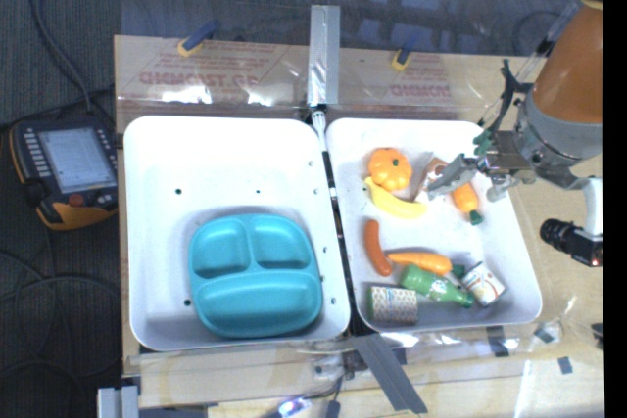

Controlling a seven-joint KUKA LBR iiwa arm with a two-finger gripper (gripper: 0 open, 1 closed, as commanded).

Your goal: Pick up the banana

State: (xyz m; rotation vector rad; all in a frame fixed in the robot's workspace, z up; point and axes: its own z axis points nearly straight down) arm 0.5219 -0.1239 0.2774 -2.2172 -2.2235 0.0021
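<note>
The yellow banana [396, 204] lies in the right bin [519, 250], in its upper left part, touching the underside of an orange pepper [389, 167]. My gripper [470, 181] hangs over the bin's upper right, a short way right of the banana and apart from it. It looks open, one finger [449, 175] pointing toward the banana. Just below the gripper lies a small orange carrot piece [465, 199], not held.
The right bin also holds a red sausage [376, 247], a long carrot [421, 260], a green bottle [433, 286], a small can [483, 284] and a grey patterned block [394, 304]. A blue divided plate [257, 274] sits in the left bin [157, 181].
</note>
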